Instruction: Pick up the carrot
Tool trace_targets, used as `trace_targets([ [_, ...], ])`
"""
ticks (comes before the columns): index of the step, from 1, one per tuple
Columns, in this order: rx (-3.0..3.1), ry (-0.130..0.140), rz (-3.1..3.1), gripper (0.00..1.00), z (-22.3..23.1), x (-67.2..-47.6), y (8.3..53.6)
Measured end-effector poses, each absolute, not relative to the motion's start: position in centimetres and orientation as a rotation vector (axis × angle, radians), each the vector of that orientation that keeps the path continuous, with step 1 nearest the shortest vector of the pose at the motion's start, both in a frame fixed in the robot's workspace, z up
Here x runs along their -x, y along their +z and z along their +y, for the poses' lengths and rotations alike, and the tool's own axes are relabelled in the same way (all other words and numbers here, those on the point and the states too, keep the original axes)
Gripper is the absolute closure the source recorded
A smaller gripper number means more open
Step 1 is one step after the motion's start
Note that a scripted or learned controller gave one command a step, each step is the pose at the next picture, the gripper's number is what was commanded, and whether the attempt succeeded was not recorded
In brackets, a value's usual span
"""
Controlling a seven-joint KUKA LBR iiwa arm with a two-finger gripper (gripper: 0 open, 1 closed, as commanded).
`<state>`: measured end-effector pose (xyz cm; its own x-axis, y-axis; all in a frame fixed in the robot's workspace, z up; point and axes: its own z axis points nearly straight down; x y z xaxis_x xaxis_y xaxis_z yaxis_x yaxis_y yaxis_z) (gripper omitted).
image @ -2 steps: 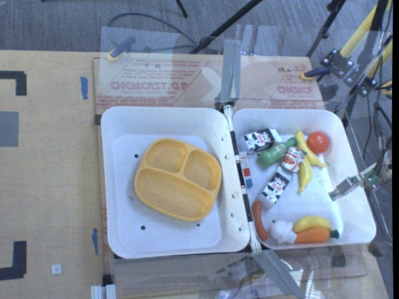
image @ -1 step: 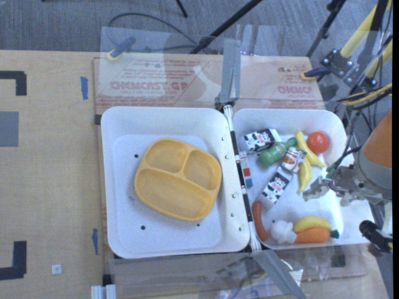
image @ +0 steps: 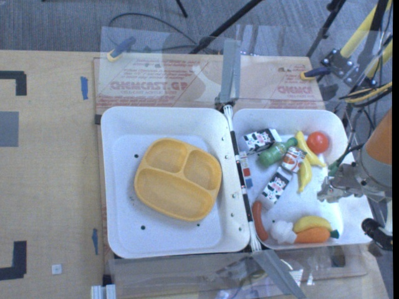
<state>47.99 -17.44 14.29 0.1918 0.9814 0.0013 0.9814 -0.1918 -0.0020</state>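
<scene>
The carrot (image: 313, 235) is orange with a dark green tip. It lies on its side near the front edge of the right bin (image: 283, 116), just below a small yellow banana-like piece (image: 312, 222) and to the right of a white lump (image: 282, 231). My gripper (image: 330, 190) hangs over the right side of this bin, a little behind and to the right of the carrot. It is apart from the carrot, with nothing seen held in it. The arm's grey body and orange band enter from the right edge.
The right bin also holds a red tomato (image: 318, 141), a yellow banana (image: 305, 164), a soda can (image: 290, 159), a green piece (image: 272, 154), two cow-patterned cartons (image: 260, 139), and a red sausage (image: 259, 220). The left bin (image: 118, 185) holds a yellow divided plate (image: 177, 178).
</scene>
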Motion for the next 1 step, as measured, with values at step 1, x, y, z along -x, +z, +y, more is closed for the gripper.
trace_targets([
  [1,2.032,-0.004,-2.399,1.0,-21.17,-49.1,8.67],
])
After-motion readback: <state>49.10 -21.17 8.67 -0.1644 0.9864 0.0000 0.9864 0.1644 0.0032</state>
